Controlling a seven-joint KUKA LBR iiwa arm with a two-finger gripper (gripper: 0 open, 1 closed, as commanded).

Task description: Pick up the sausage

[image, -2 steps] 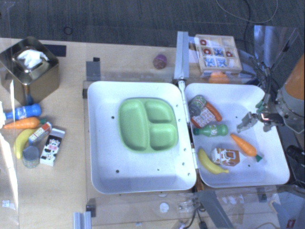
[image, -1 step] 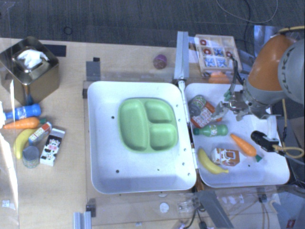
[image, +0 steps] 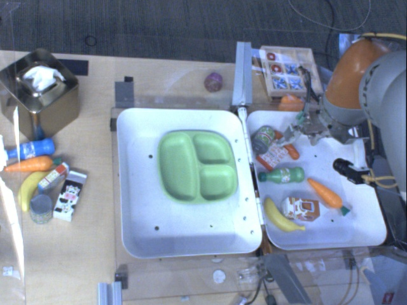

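Observation:
The sausage (image: 290,150) is a short orange-red piece lying in the right bin (image: 362,230), against the right end of a red and white packet (image: 273,158). My gripper (image: 307,134) hangs over the back of the right bin, just up and to the right of the sausage and apart from it. Its fingers stand open with nothing between them.
Also in the right bin are a can (image: 264,136), a green bottle (image: 283,175), a carrot (image: 325,194), a banana (image: 282,215) and a small brown carton (image: 302,208). The left bin (image: 137,234) holds a green divided plate (image: 197,166). An orange thing (image: 290,103) lies behind the right bin.

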